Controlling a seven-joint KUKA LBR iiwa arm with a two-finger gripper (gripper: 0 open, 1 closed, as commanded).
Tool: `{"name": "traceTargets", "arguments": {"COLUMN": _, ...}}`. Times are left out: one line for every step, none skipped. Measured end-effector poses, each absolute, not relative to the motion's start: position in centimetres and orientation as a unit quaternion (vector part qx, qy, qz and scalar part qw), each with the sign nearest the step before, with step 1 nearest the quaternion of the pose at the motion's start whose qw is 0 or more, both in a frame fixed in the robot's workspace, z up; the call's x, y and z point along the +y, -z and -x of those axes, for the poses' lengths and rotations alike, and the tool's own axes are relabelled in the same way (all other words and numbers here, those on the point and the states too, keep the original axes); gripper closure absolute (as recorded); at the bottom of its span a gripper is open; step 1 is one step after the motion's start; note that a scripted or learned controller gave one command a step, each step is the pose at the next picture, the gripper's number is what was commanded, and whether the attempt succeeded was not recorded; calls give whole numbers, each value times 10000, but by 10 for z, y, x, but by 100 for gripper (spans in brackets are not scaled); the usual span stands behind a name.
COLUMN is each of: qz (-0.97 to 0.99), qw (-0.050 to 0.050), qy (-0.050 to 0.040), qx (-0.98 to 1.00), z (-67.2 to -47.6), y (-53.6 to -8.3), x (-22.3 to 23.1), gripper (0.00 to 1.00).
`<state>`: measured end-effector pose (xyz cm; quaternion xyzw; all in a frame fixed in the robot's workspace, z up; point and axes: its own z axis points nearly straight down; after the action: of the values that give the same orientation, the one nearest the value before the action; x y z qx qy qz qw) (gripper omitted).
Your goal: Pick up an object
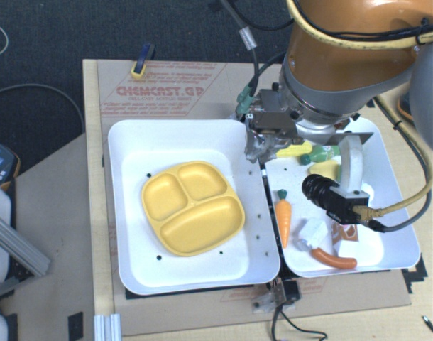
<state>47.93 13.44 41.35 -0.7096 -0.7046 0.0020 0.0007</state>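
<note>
Nearest the front edge of the right bin (407, 222) lies a sausage (335, 260), with a white piece (312, 231) and a brown block (346, 234) just behind it. A carrot (283, 219) lies lengthwise along that bin's left wall, tip toward the front. Behind these, a black part of the arm's wrist gear with a tan cable hangs over the bin. The left bin (118, 190) holds a yellow tray (193, 208) with three compartments, lying flat near its middle.

Farther back in the right bin are a yellow piece (324, 170), a green piece (306, 158) and another yellow piece (294, 150), partly hidden under the arm (358, 34). The gripper (258, 148) sits over the wall between the two bins at their far end; whether it is open or closed cannot be told, and nothing is seen in its grasp. Beyond the bins, a blue and yellow clip (140, 61) lies at the far edge of the cardboard-covered bench (60, 190).
</note>
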Motion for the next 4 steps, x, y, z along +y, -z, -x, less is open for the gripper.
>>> {"name": "traceTargets", "arguments": {"qz": 7065, "qw": 0, "qy": -2, "qx": -7077, "z": -480, "y": -424, "x": 139, "gripper": 100}}
{"name": "traceTargets", "arguments": {"qz": 7062, "qw": -7, "qy": 6, "qx": -7080, "z": -480, "y": -435, "x": 139, "gripper": 100}}
{"name": "traceTargets", "arguments": {"qz": 7078, "qw": 33, "qy": -62, "qx": -7064, "z": -488, "y": -314, "x": 145, "gripper": 100}}
{"name": "traceTargets", "arguments": {"qz": 7094, "qw": 21, "qy": -42, "qx": -7048, "z": -478, "y": -268, "x": 100, "gripper": 100}}
